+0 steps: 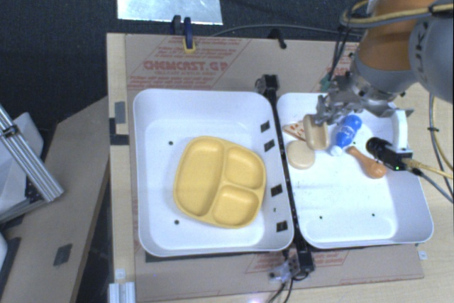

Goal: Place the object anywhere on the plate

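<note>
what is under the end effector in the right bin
A tan wedge-shaped piece and a blue object lie just beneath the end effector; anything directly under its body is covered.

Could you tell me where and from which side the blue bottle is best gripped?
I would take the blue bottle across its middle, from straight above: it lies on its side, slanted. A tan piece crowds its left flank, so clearance there looks tight.
</note>
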You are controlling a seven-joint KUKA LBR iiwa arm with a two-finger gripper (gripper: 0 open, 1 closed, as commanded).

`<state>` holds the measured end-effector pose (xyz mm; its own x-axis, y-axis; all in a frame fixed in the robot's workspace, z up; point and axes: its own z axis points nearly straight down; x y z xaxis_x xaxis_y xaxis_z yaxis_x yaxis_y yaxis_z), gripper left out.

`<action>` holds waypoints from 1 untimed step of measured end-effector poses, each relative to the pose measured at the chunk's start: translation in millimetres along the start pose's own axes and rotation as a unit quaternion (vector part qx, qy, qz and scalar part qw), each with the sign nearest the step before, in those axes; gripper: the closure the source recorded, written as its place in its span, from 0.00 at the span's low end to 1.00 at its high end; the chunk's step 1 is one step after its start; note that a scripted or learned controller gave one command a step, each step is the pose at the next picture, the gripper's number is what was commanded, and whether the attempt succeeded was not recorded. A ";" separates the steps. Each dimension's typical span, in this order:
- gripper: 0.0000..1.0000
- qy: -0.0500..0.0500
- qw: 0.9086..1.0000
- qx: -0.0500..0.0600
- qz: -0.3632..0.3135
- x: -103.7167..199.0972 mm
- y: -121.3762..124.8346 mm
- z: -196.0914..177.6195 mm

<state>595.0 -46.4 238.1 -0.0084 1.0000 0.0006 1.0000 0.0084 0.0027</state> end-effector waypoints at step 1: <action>1.00 0.000 1.000 0.001 -0.001 59.8 -3.0 -2.5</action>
<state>591.6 13.4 240.6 -0.0103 0.9999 0.0016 0.9999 0.0103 0.0017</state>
